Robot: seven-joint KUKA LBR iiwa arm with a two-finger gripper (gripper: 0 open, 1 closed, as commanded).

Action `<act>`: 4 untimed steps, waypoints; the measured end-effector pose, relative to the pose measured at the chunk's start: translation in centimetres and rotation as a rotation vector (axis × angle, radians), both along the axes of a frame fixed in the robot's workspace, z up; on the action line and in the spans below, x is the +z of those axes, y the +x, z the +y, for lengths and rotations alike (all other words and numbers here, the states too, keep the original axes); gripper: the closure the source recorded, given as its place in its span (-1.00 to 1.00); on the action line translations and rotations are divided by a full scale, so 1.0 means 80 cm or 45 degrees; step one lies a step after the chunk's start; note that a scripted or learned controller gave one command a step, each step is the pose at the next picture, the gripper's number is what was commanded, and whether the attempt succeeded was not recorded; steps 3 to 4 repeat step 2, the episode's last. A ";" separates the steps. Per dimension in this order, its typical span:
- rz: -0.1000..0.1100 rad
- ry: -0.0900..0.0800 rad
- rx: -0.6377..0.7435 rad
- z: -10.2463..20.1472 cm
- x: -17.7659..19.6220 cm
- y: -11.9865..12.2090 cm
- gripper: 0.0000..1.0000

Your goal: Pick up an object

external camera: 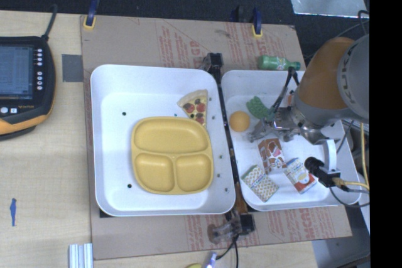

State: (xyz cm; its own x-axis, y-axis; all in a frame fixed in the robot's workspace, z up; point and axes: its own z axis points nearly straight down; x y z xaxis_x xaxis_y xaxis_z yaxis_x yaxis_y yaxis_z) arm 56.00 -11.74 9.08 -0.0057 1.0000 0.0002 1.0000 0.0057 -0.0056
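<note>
Reaching in over the right bin (233,135), the claw (260,128) hangs low on metal fingers near a small orange ball (239,121) and a green leaf-shaped toy (257,107); whether those fingers are apart or together I cannot tell. Above it sits the arm's grey wrist with a rounded orange band (323,72). Just below the claw lie three flat printed packets: a red-and-white one (271,154), a checkered green-and-white one (260,182), and a red, white and blue one (299,175). The left bin (110,135), smooth white plastic with rounded corners, holds a yellow three-compartment tray (171,154) and a toy pizza slice (195,107) at its upper edge. Both bins rest on brown cardboard (157,41) over the wooden surface (38,198). A green bottle (277,63) lies behind the right bin, and a teach pendant (25,88) sits far left.
</note>
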 end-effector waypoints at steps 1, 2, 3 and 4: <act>-0.001 0.000 -0.002 0.019 0.001 -0.024 -1.00; 0.000 -0.002 0.000 0.018 0.014 -0.024 1.00; 0.000 -0.002 0.000 0.018 0.014 -0.024 1.00; 0.000 -0.002 0.000 0.018 0.014 -0.024 1.00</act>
